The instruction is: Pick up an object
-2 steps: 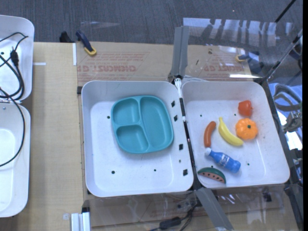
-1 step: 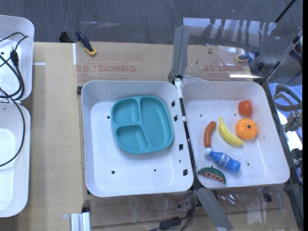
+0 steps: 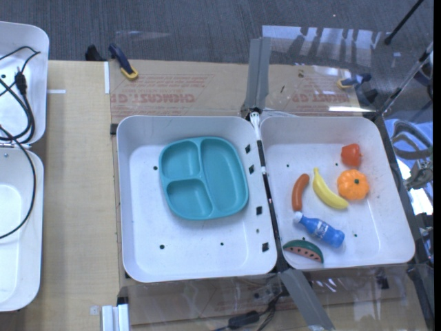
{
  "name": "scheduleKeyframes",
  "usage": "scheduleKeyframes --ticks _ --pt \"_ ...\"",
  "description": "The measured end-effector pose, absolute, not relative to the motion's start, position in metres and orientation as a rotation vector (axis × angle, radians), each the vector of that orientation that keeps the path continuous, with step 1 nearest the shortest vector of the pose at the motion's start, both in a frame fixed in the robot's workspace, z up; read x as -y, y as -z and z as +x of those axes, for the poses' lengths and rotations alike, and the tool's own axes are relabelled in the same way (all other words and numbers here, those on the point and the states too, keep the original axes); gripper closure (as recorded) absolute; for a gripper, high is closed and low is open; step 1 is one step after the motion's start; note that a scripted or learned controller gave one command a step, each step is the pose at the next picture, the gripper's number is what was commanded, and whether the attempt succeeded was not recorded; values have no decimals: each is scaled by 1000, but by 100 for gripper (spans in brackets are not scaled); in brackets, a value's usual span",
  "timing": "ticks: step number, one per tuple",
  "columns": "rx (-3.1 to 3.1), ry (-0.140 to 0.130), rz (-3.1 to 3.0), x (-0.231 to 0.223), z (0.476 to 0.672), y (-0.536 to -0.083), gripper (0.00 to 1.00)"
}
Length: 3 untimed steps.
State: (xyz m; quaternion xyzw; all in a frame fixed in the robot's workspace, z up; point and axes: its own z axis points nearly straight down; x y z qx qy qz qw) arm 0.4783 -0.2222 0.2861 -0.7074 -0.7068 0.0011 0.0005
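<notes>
Sitting side by side, two white bins: left bin (image 3: 138,212) and right bin (image 3: 386,236).
A teal divided plate (image 3: 204,178) lies in the left bin. In the right bin are a yellow banana (image 3: 326,190) touching an orange pumpkin (image 3: 353,185), a blue bottle (image 3: 320,229) lying flat, a red sausage (image 3: 300,192), a watermelon slice (image 3: 304,251) near the front wall, and a small red fruit (image 3: 351,154) farthest back.
</notes>
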Motion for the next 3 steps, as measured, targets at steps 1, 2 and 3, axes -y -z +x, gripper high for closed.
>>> scheduleKeyframes --ticks 1,2,3 --pt "2220 -3 -2221 222 478 -289 100" --pt "2220 -3 -2222 222 478 -286 100" --pt "2220 -4 -2220 222 478 -281 100"
